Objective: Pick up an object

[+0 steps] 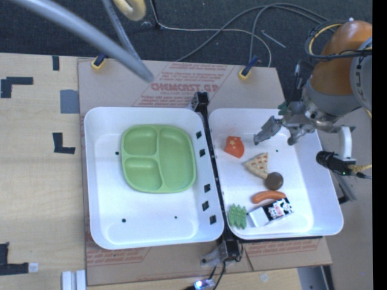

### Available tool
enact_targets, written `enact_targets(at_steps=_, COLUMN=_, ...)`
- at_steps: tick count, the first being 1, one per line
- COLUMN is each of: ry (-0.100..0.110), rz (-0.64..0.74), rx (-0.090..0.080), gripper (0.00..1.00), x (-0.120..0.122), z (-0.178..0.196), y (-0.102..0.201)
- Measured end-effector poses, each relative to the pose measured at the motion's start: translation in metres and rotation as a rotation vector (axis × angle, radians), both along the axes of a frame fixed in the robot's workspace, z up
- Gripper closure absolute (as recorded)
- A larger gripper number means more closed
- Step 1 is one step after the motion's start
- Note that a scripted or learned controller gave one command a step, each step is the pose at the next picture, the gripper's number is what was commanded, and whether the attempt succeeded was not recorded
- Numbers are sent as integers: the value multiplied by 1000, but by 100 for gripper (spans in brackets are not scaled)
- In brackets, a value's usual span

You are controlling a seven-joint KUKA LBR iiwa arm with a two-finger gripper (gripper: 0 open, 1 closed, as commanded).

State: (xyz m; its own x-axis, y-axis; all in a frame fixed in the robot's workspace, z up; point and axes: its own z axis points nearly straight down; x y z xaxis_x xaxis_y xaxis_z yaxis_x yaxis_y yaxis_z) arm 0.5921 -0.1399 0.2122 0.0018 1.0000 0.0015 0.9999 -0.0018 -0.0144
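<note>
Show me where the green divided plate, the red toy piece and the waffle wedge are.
green divided plate [159, 159], camera view, centre ridge.
red toy piece [234, 147], camera view, its middle.
waffle wedge [258, 165], camera view, centre of its face.

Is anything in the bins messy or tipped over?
Nothing looks spilled or broken. The green plate lies flat in the left bin. The toy foods sit loosely grouped in the right bin, and the milk carton lies on its side.

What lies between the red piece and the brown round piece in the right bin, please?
In the camera view, the tan waffle wedge lies between the red piece and the brown round piece, close to the latter.
</note>
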Motion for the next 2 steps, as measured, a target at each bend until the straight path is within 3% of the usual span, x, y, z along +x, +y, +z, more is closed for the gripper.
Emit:
enact_targets(at_steps=1, ry=-13, rz=3, rx=-2, gripper=0, x=3, z=7, y=0)
enact_targets(at_steps=2, ry=-10, rz=3, rx=-2, gripper=0, x=6, z=-37, y=3)
